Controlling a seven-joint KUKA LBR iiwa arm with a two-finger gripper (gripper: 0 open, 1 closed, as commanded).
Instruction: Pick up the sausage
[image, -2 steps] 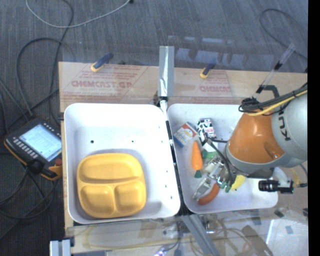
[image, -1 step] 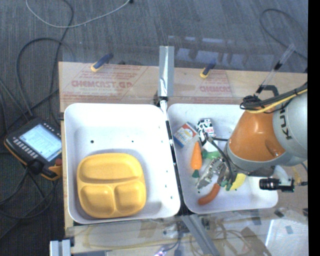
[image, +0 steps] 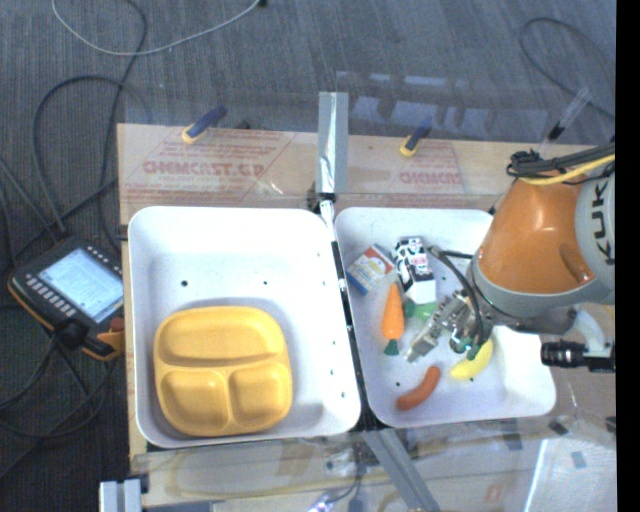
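1. Reaching in from the right, the arm (image: 545, 255) hung over the right bin (image: 520, 395).
2. The left bin (image: 200, 240) held a yellow tray (image: 222, 370).
3. The gripper (image: 437, 333) hovered with fingers parted, gripping nothing.
4. The carrot (image: 393, 313) lay beside a milk carton (image: 414, 268).
5. The sausage (image: 418, 388) rested near the bin's front edge, just below the gripper, apart from it.

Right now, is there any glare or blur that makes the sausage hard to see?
Camera view: the sausage is sharp and evenly lit on the right bin; the gripper looks slightly soft; faint reflections streak the clear panel along the bench's near edge.
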